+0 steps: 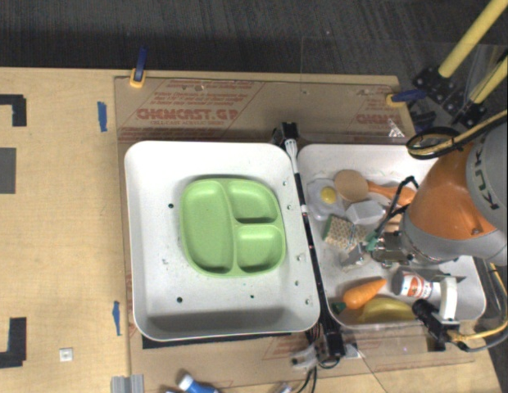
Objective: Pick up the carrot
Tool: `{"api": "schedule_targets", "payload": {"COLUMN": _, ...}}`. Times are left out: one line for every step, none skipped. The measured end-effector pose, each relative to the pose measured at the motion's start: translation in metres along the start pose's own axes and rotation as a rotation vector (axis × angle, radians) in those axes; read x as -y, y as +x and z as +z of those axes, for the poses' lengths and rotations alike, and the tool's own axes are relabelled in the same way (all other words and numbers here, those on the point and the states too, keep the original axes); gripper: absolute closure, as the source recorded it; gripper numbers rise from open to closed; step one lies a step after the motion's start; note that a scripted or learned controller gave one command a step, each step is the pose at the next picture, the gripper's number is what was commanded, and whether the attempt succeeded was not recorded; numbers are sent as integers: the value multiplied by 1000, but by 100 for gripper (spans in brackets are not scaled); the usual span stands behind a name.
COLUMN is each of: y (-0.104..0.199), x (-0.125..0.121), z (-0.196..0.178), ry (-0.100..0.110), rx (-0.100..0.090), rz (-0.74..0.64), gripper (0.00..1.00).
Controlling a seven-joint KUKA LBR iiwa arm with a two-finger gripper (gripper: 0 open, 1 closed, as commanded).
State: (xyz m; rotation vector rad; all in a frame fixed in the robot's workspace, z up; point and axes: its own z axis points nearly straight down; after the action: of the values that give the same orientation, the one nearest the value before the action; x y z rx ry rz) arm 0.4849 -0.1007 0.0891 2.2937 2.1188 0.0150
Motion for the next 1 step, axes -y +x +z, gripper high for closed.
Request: {"api": "schedule_targets", "payload": {"y": 4, "x": 3, "z": 0, "ry": 11, "rx": 0, "rz": -271, "gripper": 0}}
